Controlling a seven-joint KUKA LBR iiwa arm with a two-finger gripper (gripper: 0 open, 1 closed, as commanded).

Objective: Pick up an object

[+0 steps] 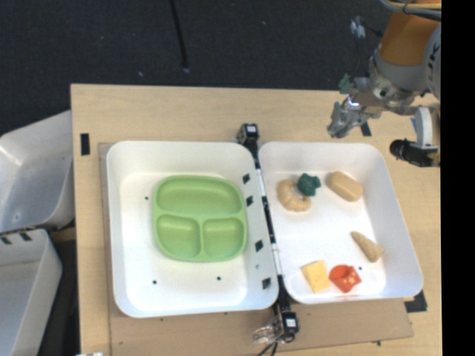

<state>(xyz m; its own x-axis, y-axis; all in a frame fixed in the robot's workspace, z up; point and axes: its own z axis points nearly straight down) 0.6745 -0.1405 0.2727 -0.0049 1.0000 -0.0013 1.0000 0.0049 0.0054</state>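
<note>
The right bin (pixel 386 170) holds several small items: a tan bun (pixel 294 196), a dark green piece (pixel 309 184) leaning on it, a tan oval piece (pixel 345 186), a tan wedge (pixel 366 245), a yellow block (pixel 315 276) and a red piece (pixel 344 278). My gripper (pixel 346 119) hangs above the bench just beyond the right bin's far rim, with nothing seen between its fingers. It is apart from every item.
The left bin (pixel 122 221) carries a green divided plate (pixel 200 217). A black clip (pixel 248 133) sits at the far end of the seam between the bins. A white container (pixel 33 169) stands off the bench's left side.
</note>
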